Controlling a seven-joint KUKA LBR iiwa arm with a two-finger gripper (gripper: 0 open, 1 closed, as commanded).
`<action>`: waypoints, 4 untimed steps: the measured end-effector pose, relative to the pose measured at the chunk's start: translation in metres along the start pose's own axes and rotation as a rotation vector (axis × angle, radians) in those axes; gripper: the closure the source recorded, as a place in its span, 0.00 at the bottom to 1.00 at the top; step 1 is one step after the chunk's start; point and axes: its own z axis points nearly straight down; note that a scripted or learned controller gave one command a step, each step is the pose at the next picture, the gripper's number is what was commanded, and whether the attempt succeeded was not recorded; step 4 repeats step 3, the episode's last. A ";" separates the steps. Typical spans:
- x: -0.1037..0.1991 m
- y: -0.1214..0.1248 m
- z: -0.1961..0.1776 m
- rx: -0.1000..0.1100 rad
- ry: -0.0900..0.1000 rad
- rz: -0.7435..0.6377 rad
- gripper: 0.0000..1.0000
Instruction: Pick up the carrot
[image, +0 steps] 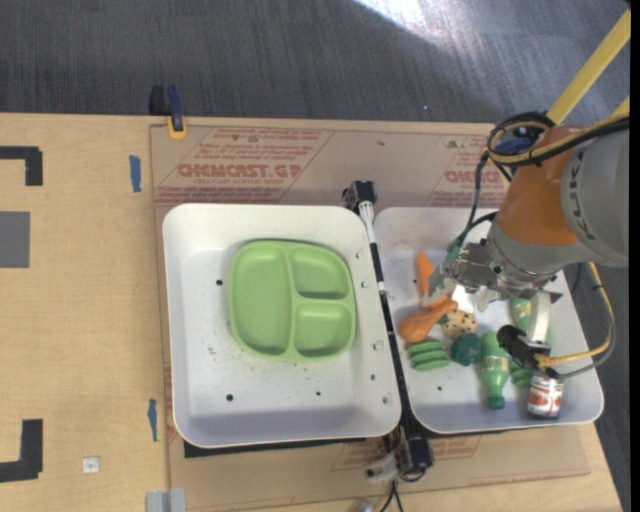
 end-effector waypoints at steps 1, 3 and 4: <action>0.002 0.035 0.028 0.009 0.004 0.200 0.00; 0.105 0.020 -0.066 -0.001 0.001 0.397 1.00; 0.105 0.020 -0.066 -0.001 0.001 0.397 1.00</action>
